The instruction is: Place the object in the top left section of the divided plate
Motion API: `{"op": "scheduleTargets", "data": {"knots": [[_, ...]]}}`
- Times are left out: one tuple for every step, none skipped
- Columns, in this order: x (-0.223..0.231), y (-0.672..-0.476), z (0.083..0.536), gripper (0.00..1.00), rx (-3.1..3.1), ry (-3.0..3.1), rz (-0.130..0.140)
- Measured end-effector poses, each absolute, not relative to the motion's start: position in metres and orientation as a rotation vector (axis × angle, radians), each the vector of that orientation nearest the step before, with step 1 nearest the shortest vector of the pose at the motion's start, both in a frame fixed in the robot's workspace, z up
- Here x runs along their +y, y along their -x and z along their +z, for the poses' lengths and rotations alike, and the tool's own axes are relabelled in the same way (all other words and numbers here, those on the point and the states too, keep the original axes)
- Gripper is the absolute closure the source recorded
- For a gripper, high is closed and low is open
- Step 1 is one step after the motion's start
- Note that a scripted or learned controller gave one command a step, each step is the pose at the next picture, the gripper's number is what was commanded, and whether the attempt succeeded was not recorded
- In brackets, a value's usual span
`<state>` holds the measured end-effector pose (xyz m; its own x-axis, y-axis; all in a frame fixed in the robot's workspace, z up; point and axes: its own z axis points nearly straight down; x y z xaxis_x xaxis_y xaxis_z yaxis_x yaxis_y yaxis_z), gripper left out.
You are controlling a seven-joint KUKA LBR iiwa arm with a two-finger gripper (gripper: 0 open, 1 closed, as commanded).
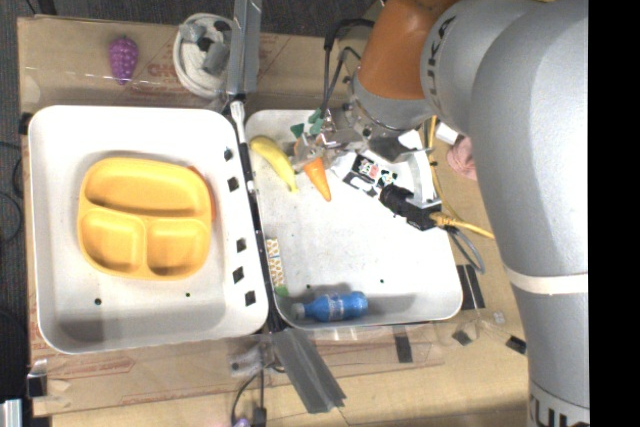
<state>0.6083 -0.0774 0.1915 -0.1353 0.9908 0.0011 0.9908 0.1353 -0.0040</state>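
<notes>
You are reaching the arm (470, 55) down into the right bin (440, 285), and the gripper (318, 147) is hanging over the top part of it, just above the carrot (318, 178) and right beside the banana (274, 162). I cannot tell if the jaws are open or closed, because the wrist is hiding them, and nothing is showing between them as a sure catch. The carrot is lying with its point aimed toward five o'clock, and the banana is lying just off at its nine o'clock, nearly touching it. I think the carrot is the thing you are going for, since it is closest to the gripper, but that is a guess. To do this well, you are wanting to come straight down over the fat end of the carrot and keep clear of the banana so you are not bumping it. The yellow plate (146, 215) is sitting in the left bin (60, 315), off at nine o'clock from the gripper. Its top section is one long pocket; the top left part of it is where you are heading. The blue bottle (335, 305) is lying at six o'clock, well apart, so it is not in your way.
</notes>
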Motion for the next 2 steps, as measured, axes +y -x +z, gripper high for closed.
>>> {"op": "scheduleTargets", "data": {"knots": [[-0.023, -0.542, 0.191, 1.00, -2.418, 1.999, 0.005], [0.048, -0.519, 0.191, 1.00, -2.630, 1.709, 0.006]]}}
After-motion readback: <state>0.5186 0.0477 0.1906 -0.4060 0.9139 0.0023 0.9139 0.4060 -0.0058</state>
